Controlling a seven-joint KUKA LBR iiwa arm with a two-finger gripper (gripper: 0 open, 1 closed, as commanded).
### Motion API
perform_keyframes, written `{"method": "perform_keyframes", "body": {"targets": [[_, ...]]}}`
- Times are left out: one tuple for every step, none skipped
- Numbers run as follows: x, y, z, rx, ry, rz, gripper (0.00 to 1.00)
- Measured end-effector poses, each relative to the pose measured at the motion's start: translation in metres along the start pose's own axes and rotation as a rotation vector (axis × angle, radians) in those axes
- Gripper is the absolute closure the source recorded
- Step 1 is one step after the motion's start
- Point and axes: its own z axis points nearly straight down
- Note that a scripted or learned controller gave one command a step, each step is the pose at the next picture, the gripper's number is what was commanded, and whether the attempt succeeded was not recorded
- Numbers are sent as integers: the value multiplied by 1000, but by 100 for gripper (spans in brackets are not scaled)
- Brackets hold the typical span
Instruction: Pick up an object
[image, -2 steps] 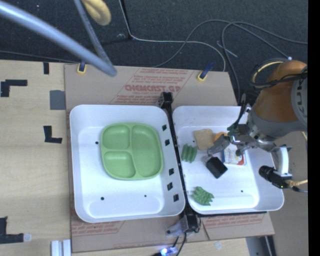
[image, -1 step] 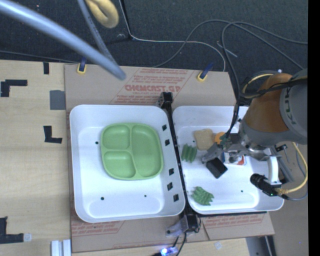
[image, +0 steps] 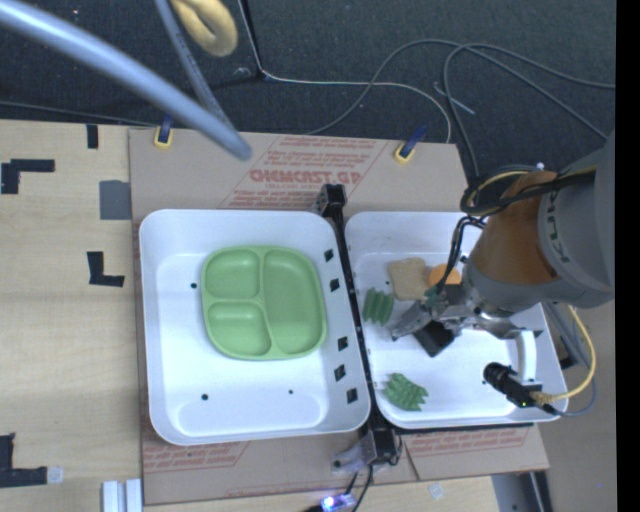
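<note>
My gripper (image: 420, 322) is low over the middle of the right bin (image: 470, 405), with the grey arm and its orange band reaching in from the right. A tan, flat piece (image: 406, 277) lies just beyond the gripper. A small orange piece (image: 443, 273) sits beside the tan one, partly hidden by the wrist. To the gripper's left, near the bin's left wall, lies a green ribbed object (image: 378, 305). Another green object (image: 405, 391) rests near the front edge. A small black object (image: 432, 341) is right under the gripper.
The left bin (image: 170, 300) holds a light green divided plate (image: 265, 302). A black divider (image: 345, 300) runs between the two bins. Both bins stand on a cardboard sheet (image: 300, 165), with cables across the dark floor behind.
</note>
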Motion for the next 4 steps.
{"method": "perform_keyframes", "body": {"targets": [[1,1,-12,-3,1,-2,100],[4,9,-72,-12,-1,-1,100],[4,10,-117,-11,-1,-1,100],[60,10,-126,-7,2,-6,100]]}}
